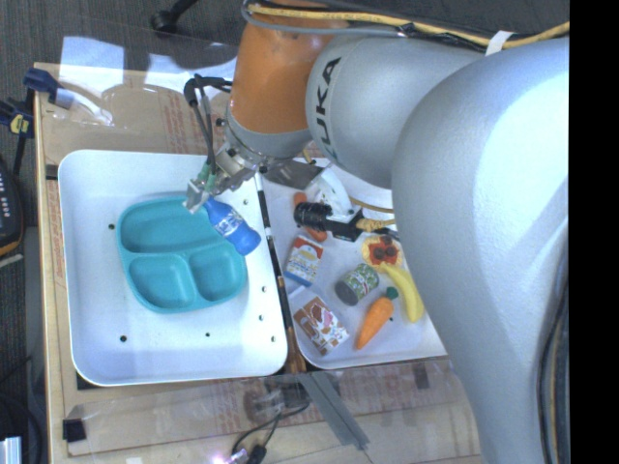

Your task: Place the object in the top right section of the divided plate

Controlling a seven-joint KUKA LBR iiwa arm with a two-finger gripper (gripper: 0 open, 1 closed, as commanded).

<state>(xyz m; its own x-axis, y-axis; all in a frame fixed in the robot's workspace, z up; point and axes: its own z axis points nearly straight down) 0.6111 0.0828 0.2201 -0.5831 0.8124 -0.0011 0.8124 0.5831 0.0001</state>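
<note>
A blue divided plate (145, 259) lies in the left bin (97, 356), with one wide section at the back and two smaller ones at the front. My gripper (204, 195) hangs over the plate's back right part, shut on the neck end of a blue plastic bottle (235, 230). The bottle slants down to the right, and its base reaches over the plate's right rim. I cannot tell whether the bottle touches the plate.
The right bin (387, 356) holds a carrot (374, 321), a banana (406, 293), a small green can (358, 283), a juice carton (304, 260), a snack packet (320, 325) and a red fruit piece (383, 250). The big grey arm covers the right side.
</note>
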